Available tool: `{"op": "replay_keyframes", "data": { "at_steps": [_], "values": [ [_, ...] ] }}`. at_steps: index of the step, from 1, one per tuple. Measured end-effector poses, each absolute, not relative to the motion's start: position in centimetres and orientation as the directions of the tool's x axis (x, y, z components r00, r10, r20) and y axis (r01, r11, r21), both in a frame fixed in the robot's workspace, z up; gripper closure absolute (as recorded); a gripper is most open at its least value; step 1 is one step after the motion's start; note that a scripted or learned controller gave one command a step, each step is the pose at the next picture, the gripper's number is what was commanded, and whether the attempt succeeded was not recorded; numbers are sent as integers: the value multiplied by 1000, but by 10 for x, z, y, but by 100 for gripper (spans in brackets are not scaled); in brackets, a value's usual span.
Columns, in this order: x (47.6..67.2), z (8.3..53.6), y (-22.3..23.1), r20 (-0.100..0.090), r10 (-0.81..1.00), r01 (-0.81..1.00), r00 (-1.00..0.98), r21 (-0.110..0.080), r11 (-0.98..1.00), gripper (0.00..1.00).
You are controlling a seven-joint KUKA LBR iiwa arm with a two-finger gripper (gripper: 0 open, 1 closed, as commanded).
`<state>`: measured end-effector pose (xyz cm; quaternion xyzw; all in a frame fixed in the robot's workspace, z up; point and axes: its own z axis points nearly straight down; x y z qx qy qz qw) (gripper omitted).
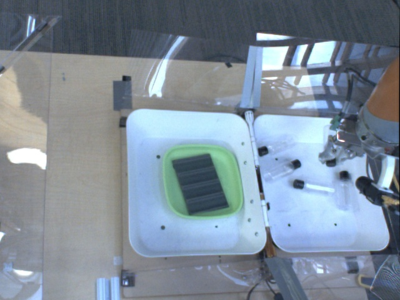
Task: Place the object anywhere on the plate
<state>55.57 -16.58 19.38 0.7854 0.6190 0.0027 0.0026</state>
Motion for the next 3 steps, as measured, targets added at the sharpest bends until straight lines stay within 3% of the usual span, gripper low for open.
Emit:
{"op": "replay_keyframes", "data": {
  "at_steps": [1, 2, 3],
  "values": [
    [501, 163, -98, 1, 980, 980, 200, 2, -200, 100],
    [522, 185, -30, 1, 980, 980, 198, 5, -198, 100],
    [546, 185, 73, 2, 995, 995, 99, 6, -99, 100]
  ]
}}
